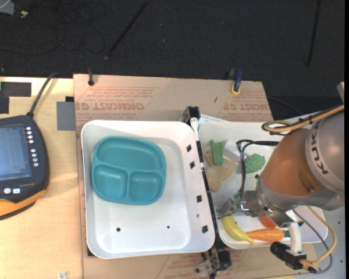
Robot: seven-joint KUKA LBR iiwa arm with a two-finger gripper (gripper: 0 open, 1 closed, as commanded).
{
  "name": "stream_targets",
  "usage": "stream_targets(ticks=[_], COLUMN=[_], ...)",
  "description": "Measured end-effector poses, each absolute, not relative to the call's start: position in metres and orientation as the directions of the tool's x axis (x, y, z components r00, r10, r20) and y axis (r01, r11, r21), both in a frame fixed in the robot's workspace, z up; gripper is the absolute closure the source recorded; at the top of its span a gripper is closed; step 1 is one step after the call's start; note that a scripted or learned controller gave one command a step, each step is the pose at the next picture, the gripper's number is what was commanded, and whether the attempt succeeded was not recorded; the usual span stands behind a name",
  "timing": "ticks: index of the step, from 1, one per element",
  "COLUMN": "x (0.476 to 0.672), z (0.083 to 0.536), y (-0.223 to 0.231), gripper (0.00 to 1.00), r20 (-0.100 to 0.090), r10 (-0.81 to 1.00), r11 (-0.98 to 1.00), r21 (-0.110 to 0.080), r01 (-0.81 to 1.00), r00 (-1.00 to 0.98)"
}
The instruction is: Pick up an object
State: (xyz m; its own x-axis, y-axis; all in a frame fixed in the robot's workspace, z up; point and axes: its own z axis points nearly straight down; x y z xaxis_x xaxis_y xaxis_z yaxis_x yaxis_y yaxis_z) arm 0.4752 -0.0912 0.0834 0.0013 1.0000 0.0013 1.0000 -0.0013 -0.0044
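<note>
Toy food lies in the right bin [232,124], the task's things to pick from. A yellow banana [233,228] rests near the bin's front edge, and an orange carrot [266,235] lies just beside it, to its right. Farther back, a green leafy piece [255,162] sits near the middle of the bin, a darker green piece [217,152] lies to its left, and a pale tan piece [216,174] lies just in front of that one.

The grey arm [323,156], with its orange band [285,167], reaches in from the right and covers much of this bin. The gripper [242,204] hangs low over the bin floor, just behind the banana. Whether it is clasping anything cannot be told, since the wrist hides its tips.

The left bin [99,225] touches the right one along a shared edge and holds a teal divided plate [128,170] toward its back. Both bins sit on a cardboard sheet [163,100]. A handheld control screen [11,158] lies on the bench at far left.
</note>
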Motion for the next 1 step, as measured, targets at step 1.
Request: stream_targets(ticks=[1], x=[0.4755], z=[0.0925], y=[-0.0931], gripper=[1.0], r20=[0.003], r10=[1.0], r11=[-0.008], r21=[-0.011], r01=[1.0], r00=[0.008])
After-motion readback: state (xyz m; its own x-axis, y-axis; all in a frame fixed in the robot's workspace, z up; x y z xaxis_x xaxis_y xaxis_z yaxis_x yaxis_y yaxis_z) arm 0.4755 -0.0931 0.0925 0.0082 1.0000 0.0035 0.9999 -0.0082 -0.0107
